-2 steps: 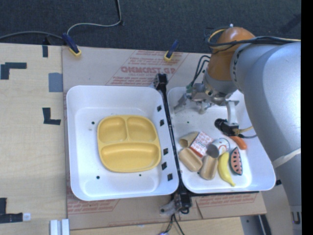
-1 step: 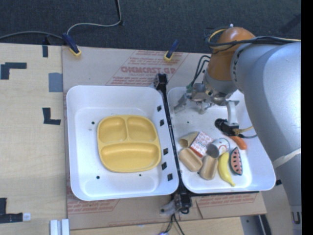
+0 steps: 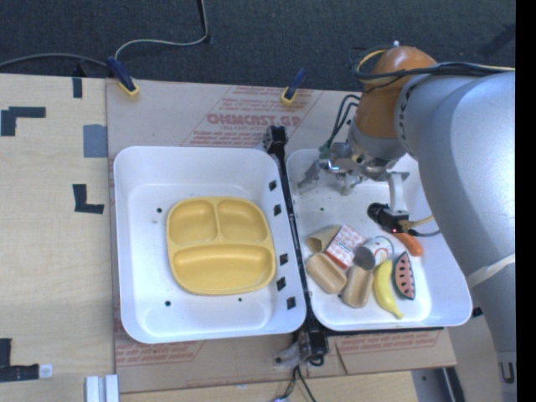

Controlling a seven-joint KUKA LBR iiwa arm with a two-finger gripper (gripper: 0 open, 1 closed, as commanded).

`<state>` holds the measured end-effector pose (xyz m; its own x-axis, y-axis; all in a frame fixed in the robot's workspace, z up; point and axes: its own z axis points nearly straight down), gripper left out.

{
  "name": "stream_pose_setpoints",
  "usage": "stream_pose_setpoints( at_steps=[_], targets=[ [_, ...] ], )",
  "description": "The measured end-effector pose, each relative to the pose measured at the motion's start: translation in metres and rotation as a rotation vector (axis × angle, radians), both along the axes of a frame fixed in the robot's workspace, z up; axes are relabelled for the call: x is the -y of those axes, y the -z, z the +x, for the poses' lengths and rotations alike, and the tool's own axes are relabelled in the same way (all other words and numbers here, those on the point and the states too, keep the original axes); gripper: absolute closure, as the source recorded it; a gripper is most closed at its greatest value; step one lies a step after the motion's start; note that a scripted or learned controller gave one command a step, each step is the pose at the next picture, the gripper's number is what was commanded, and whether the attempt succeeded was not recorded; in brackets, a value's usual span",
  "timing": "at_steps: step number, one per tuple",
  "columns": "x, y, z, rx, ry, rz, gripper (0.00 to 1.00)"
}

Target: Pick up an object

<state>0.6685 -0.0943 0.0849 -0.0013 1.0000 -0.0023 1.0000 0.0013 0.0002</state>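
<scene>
Dark carpet runs along the back of the scene, with a black cable (image 3: 199, 11) trailing across it, and in front of it sits a pale wooden bench (image 3: 50, 249) marked with strips of dark tape. On the bench lies a sheet of brown cardboard (image 3: 243, 115) with red lettering, pinned at its far edge by two yellow and blue clamps (image 3: 124, 79). On the cardboard, the left bin (image 3: 138, 308) holds a yellow divided plate (image 3: 221, 244) lying flat near its middle, three compartments facing up. A black divider (image 3: 285, 216) separates it from the right bin (image 3: 444, 300), which touches it along that edge. Toy food is gathered toward the near part of the right bin: a tan bread roll (image 3: 325, 273) just beside a second brown piece (image 3: 358, 286), a small red and white packet (image 3: 342, 244) behind them, a yellow banana (image 3: 386, 290), a watermelon slice (image 3: 404, 275) just beside the banana, and an orange carrot-like piece (image 3: 409, 244) near the right wall. The grey arm (image 3: 469, 149) comes in from the right, its orange band (image 3: 387, 90) above the far part of the right bin. The gripper (image 3: 339, 172) hangs over the bin's far end, apart from the pile of food; whether it is released or clenched cannot be told, and nothing is seen caught in it.
</scene>
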Motion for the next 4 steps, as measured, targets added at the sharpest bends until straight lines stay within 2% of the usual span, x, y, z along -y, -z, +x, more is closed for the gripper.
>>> stream_pose_setpoints(
  at_steps=[1, 2, 3, 4],
  targets=[
    [0.005, -0.001, -0.041, 0.001, 0.0, 0.0, 0.0],
    [0.021, 0.0, 0.0, 0.002, -0.001, 0.001, 0.0],
    [0.001, 0.0, 0.0, 0.001, 0.0, 0.001, 0.0],
    [0.0, 0.0, 0.0, 0.0, 0.0, 0.001, 0.0]
  ],
)
